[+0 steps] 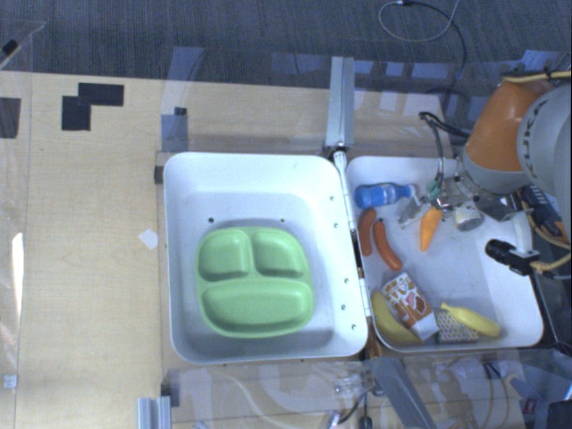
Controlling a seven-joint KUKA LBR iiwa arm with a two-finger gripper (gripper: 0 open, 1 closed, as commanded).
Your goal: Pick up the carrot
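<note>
- Your hand [435,202] is low in the right bin [509,284], at the carrot's top end; whether it is wide, narrow or gripping, you cannot tell.
- The carrot [430,228] lies in that bin's upper part, beside a blue bottle [382,194].
- You look to be at the grasp step; next, confirm the grip, then lift straight up.

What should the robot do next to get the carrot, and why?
Probably lift straight up a little, slowly. The carrot hangs tip-down right at the gripper, above the floor of the right bin, with the blue bottle and the sausages close by. A gentle rise would show whether the hold is firm.
</note>
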